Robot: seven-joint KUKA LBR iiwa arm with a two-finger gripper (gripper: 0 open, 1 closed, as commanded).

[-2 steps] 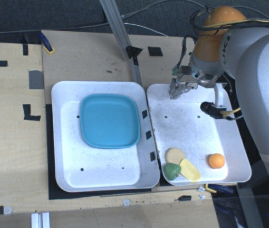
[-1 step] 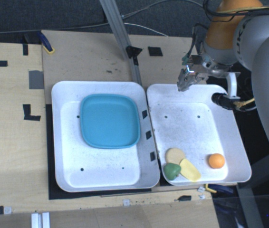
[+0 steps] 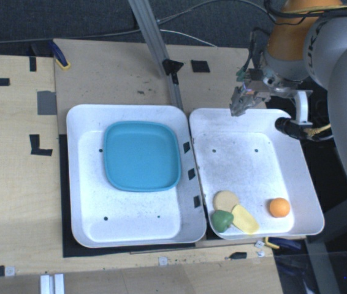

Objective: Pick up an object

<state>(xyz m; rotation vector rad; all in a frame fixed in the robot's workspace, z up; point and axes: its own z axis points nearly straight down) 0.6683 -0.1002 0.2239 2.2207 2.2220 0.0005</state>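
Plywood counter [image 3: 14, 164], marked with black tape patches, carries two shallow white bins side by side before a dark backdrop trailing cables. Left bin [image 3: 87, 219] holds a blue square plate [image 3: 141, 155]. Right bin [image 3: 296, 182] has a tan disc [image 3: 226, 199], yellow piece [image 3: 244, 219], green piece [image 3: 222, 220] and orange ball [image 3: 279, 207] along its near edge. Over its far rim hangs the gripper [image 3: 241, 105], nothing visible in it; how wide it stands cannot be told

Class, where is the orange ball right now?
The orange ball lies in the right bin, near its front right corner, just right of the yellow piece.
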